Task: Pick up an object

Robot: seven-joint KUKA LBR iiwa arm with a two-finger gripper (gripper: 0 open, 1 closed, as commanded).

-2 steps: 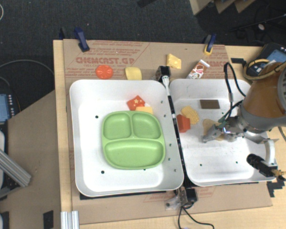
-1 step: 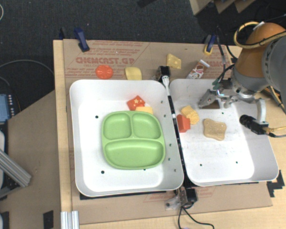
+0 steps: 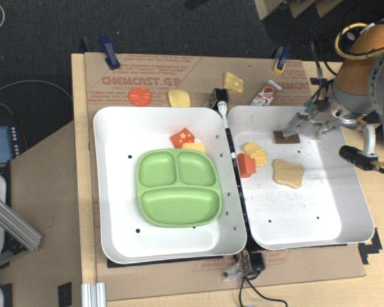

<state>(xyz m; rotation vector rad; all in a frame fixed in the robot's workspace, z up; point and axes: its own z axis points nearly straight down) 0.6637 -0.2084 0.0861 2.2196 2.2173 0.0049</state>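
Several items are lying in the right bin (image 3: pixel 345 232): a tan slice (image 3: pixel 288 173), a yellow piece (image 3: pixel 256 153), a red piece (image 3: pixel 246 165). All are sitting left of and below the gripper (image 3: pixel 292 133), which is hovering near the bin's far edge.

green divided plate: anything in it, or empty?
Empty. All three compartments of the green plate show bare green; the red and yellow toy pieces lie beside its top edge in the left bin.

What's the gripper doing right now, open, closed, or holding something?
Gripper: cannot be told whether open or closed. It sits low at the far edge of the right bin, at a small dark brown piece; no hold is evident.
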